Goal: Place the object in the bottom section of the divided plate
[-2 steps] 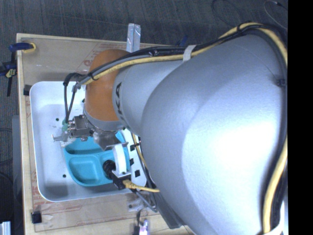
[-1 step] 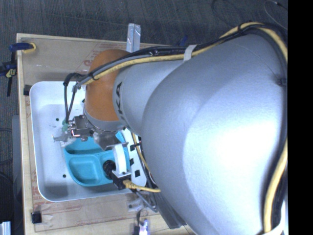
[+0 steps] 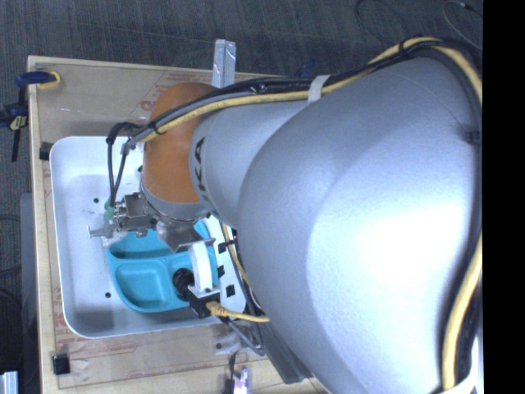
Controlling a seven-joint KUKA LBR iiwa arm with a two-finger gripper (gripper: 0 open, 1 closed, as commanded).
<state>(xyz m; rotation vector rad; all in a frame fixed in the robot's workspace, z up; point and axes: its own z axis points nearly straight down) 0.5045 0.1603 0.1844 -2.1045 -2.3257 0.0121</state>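
A blue divided plate (image 3: 146, 286) lies in the near part of the left white bin (image 3: 72, 189), partly under the arm. One large section faces the bin's front, and a narrower one shows just below the wrist. My gripper (image 3: 113, 223) hangs over the plate's far left edge, low in the bin. A small green bit (image 3: 108, 210) shows right at the gripper's tip; I cannot tell whether it is held. The arm's grey body and orange band (image 3: 171, 156) hide the rest of the plate.
The arm covers the right bin and most of the bench. Black and yellow cables (image 3: 215, 103) run along the wrist. A blue clamp (image 3: 31, 79) sits at the bench's far left corner. White bin floor shows left of the plate.
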